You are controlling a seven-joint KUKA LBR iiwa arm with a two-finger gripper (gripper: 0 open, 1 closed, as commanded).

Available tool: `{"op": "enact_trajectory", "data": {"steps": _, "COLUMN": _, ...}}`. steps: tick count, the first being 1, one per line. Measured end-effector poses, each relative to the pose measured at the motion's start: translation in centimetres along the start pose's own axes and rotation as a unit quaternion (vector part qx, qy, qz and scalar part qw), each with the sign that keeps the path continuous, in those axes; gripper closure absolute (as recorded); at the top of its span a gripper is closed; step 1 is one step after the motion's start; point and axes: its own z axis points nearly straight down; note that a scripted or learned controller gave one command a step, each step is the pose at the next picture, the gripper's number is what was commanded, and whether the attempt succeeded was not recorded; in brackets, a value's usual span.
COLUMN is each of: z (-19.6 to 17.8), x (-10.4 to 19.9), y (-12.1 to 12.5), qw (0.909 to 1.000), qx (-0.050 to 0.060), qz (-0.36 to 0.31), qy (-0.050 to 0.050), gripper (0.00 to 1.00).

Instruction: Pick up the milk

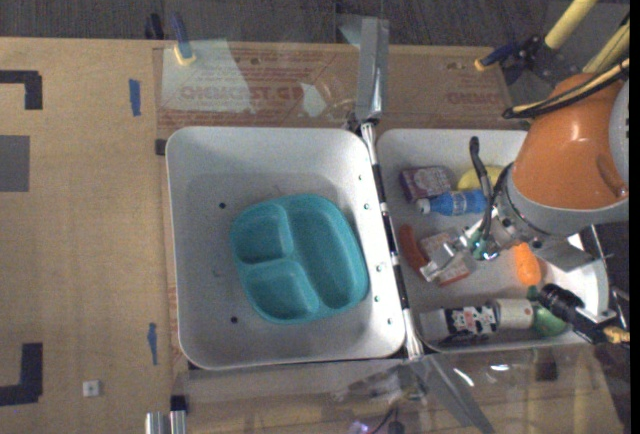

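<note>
Camera view: milk (pixel 487 318) lying flat at near edge of right bin (pixel 590 267), long axis running left-right; gripper (pixel 470 247) low over a packet (pixel 443 255), just beyond the milk; grip state: cannot tell.

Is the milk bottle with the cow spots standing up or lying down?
Lying down. The milk bottle rests on its side along the near wall of the right bin, its cap end pointing right, toward a green object.
</note>
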Motion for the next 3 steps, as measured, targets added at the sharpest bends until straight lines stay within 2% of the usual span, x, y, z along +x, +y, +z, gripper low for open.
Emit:
{"op": "enact_trajectory", "data": {"steps": 1, "z": -16.4, "x": -2.4, "y": 0.8, "qw": 1.0, "qx": -0.001, "qz": 0.004, "qy": -0.001, "gripper": 0.0}}
{"op": "enact_trajectory", "data": {"steps": 2, "z": -3.6, "x": -4.1, "y": -2.7, "qw": 0.9959, "qx": 0.0, "qz": -0.09, "qy": 0.0, "gripper": 0.0}}
{"op": "enact_trajectory", "data": {"steps": 3, "z": -18.8, "x": -10.0, "y": -4.2, "qw": 0.9975, "qx": -0.001, "qz": -0.071, "qy": -0.002, "gripper": 0.0}}
